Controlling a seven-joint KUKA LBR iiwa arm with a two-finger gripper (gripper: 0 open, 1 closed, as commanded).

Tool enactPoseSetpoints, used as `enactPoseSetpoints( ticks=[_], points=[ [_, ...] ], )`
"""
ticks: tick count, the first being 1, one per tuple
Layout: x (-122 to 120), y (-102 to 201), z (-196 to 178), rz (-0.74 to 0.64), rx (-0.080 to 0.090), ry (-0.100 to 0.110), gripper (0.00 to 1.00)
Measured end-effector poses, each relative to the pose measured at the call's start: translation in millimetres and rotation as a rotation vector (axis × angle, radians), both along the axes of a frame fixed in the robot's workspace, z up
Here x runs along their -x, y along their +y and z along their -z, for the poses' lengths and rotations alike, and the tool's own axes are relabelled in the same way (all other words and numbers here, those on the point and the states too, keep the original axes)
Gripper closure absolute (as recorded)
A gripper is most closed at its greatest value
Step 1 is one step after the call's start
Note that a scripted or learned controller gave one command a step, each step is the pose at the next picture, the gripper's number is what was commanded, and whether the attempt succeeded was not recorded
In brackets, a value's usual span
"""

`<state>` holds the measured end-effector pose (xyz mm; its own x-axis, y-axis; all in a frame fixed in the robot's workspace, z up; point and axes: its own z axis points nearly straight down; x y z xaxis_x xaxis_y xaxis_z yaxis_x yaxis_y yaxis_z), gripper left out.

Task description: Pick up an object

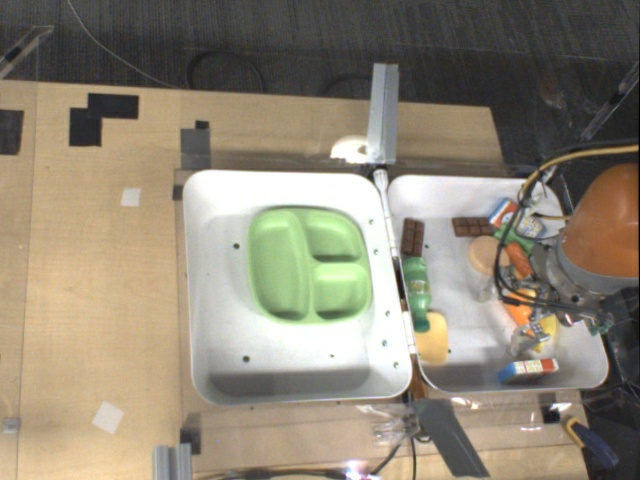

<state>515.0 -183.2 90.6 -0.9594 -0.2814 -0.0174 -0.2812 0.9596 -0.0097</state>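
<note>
The right bin point(440, 196) holds several small items. Along its left wall lie a brown bar point(412, 235), a green bottle point(416, 290) and a yellow object point(432, 338). A second brown bar point(472, 226) and a tan round piece point(484, 257) sit further in. Near the front right is a small red, white and blue box point(528, 370). An orange item point(518, 314) lies under the arm. My gripper point(528, 336) hangs low over the bin's right side, just above that box, with cables partly hiding it.
The left bin point(210, 268) carries a green divided plate point(308, 264). A metal post point(384, 108) stands behind the wall shared by the bins. The arm's orange band point(605, 218) covers the right bin's far right corner.
</note>
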Motion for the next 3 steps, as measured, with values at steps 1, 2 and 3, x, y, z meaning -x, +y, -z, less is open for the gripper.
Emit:
enactPoseSetpoints(
  ticks=[1, 2, 3],
  points=[
    [5.5, -21.4, 0.3, 0.047, -0.002, 0.001, 0.00],
    [-0.5, -20.2, -14.5, 0.038, 0.002, -0.016, 1.00],
    [-0.2, -20.0, -14.0, 0.038, 0.001, -0.015, 0.00]
  ],
)
